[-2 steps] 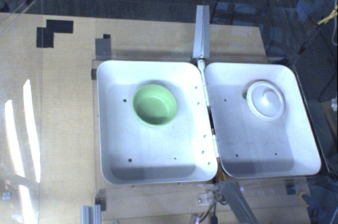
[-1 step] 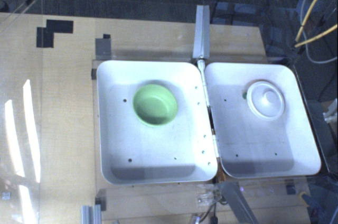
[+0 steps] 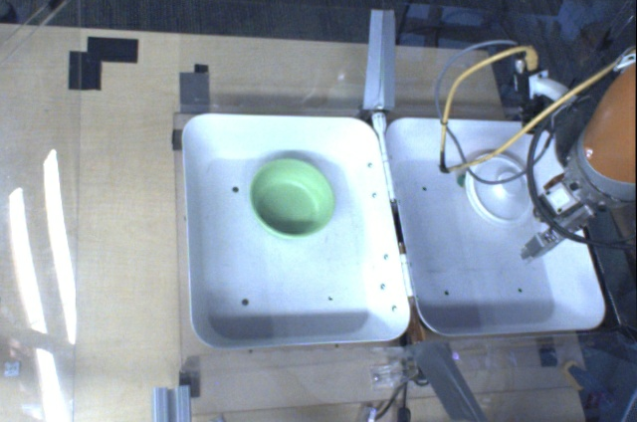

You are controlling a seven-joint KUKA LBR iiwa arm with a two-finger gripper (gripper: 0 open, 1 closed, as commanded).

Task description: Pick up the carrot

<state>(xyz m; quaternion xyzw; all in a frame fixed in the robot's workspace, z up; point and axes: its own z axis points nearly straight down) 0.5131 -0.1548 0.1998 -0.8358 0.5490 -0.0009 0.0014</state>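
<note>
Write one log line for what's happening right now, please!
arm: over right bin | gripper: near white bowl | green bowl: left bin

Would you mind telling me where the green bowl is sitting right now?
The green bowl sits in the left bin, a little above its middle, well apart from the white bowl in the right bin.

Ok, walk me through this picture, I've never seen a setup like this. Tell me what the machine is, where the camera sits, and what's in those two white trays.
One camera, fixed above the bench, looks down at a slant. The left bin holds a green bowl. The right bin holds a white bowl. The grey and orange shape at the right edge is a robot arm reaching in; its gripper, the pincer it grabs with, hangs over the right bin near the white bowl. Cables loop above it. I cannot make out a carrot, and nothing visibly sits in the gripper.
</note>
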